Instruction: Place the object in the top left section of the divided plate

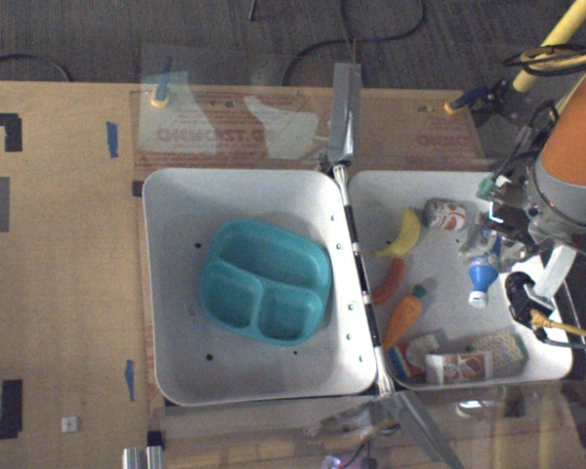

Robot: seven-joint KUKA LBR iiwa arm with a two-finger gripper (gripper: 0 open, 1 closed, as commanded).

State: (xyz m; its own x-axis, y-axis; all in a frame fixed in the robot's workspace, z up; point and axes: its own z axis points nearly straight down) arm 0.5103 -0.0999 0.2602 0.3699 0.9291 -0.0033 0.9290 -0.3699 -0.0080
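A teal divided plate [265, 282] lies in the middle of the left bin [176, 213], with one long section on its far side and two smaller ones on its near side. All its sections are bare. My gripper [492, 233] hangs over the right side of the right bin [371, 195], below the orange-banded wrist. It is just above a small blue and white cone-shaped object [481, 280]. A small can [445, 214] lies to the gripper's left. Nothing can be seen held in it.
The right bin also holds a yellow banana [402, 234], a red sausage [388, 280], an orange carrot [403, 319], a white and red box [459, 366] and a tan cracker-like piece [501, 347]. A metal divider [344, 125] runs between the bins. Cables lie behind.
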